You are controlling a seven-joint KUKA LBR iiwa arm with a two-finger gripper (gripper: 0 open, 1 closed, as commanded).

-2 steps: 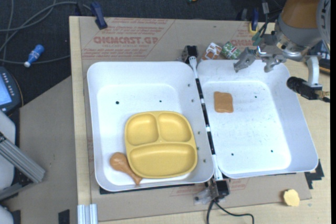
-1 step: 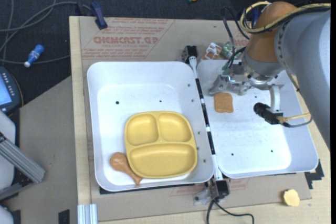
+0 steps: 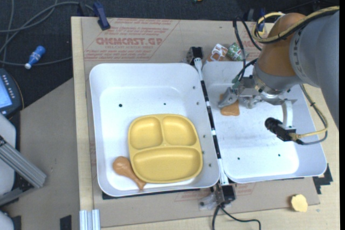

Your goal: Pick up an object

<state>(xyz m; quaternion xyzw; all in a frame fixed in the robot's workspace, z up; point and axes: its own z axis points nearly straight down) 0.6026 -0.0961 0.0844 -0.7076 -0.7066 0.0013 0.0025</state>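
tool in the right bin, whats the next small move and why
Probably a short drop straight down, then close. The tool sits right above the small orange-brown piece near the right bin's left wall, and nothing shows between its fingers. That piece is the nearest thing to pick up.

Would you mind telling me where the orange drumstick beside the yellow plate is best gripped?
Probably across its thin handle end, coming from above. The drumstick lies flat in the left bin, its bulb near the yellow plate, so the narrow stem suits the fingers better.

Small tan-orange object [image 3: 231,110] flat in right bin [image 3: 259,167], near left wall.
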